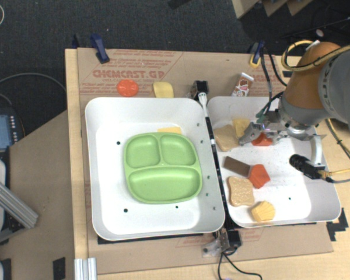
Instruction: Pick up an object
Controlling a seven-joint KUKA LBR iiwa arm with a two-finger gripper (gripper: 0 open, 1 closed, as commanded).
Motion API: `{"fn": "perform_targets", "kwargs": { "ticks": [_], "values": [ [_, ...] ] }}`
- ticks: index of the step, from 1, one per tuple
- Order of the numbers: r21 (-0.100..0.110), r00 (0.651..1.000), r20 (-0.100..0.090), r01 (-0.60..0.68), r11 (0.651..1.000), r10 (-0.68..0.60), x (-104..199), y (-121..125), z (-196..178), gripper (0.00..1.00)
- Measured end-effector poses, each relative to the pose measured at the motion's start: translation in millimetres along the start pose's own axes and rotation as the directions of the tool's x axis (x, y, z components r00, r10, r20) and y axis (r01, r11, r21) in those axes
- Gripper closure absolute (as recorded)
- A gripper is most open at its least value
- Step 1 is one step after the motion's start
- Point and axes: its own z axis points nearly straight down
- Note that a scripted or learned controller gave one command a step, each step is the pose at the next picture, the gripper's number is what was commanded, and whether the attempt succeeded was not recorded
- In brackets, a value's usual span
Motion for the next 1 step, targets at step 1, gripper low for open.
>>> {"fn": "perform_targets", "kwargs": {
  "ticks": [1],
  "values": [
    [-0.005, 1.000, 0.002, -0.001, 1.000, 0.001, -1.4, 1.7, -10.9, 1.00]
  ]
}}
